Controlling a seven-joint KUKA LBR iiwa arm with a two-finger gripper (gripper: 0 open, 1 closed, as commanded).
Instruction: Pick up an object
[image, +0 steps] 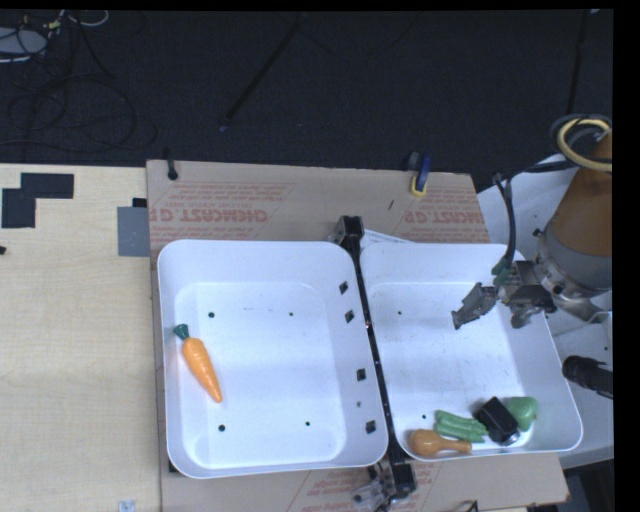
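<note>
Over the right bin (400, 300), the gripper (492, 305) hangs near the bin's upper right side, reaching in from the right edge of the camera view. Its two dark fingers (468, 312) stand apart, with white bin floor visible between them; nothing is held. The grey arm with its orange band (590, 210) rises behind it at the right.

Right bin contents: four items are clustered in the near right corner. A green bean-like piece (458, 426) lies just above an orange pear-shaped piece (436, 443), the two touching or nearly so. A black block (497, 419) sits tilted beside them, overlapping a rounded green piece (522, 408) at its right. All four lie well apart from the gripper, lower in the frame.

Left bin (250, 262) contents: one toy carrot (201, 367), orange with a green top, lies at a slant close to the left wall, the green end pointing up and left.

Both bins rest side by side on a cardboard sheet (300, 205) printed with red lettering, which lies on the tabletop (70, 350). A blue and yellow clamp (420, 175) sits at the cardboard's far edge.
</note>
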